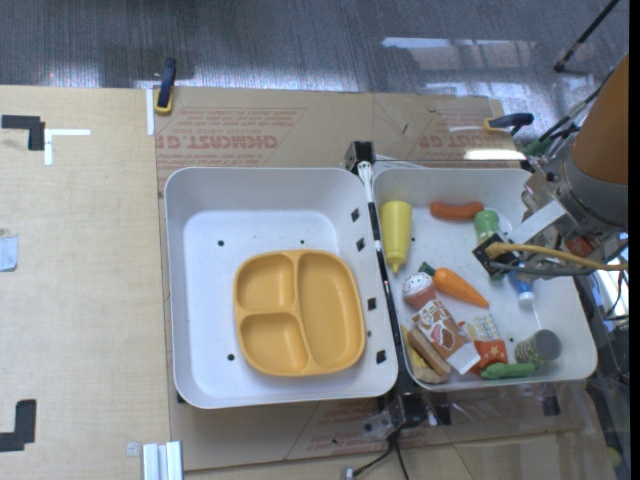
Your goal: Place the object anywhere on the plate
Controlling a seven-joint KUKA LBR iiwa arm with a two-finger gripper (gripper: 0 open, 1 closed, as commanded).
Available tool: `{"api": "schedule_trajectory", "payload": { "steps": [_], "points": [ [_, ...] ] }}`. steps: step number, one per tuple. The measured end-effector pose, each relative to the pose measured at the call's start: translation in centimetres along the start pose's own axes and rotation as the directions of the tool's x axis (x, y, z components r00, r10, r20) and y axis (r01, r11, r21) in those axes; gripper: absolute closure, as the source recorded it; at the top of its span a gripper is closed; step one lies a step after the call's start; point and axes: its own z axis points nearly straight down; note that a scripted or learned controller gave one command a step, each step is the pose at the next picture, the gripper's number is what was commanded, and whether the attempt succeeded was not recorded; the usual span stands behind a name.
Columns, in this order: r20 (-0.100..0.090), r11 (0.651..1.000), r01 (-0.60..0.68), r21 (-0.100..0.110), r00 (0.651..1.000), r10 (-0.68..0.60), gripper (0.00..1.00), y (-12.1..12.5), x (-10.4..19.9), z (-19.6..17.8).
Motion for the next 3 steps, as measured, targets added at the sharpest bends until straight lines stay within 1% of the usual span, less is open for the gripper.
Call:
{"api": "schedule_trajectory", "payload": {
  "steps": [1, 2, 3],
  "points": [
    [-0.005, 0.972, -0.234, -0.003, 0.972, 0.234, 1.00, -2.6, 1.3, -4.5],
    [-0.002, 0.975, -0.220, -0.001, 0.975, 0.220, 1.00, -6.5, 3.0, 2.3],
    [-0.003, 0.975, -0.220, -0.001, 0.975, 0.220, 0.00, -6.5, 3.1, 2.3]
  ]
}}
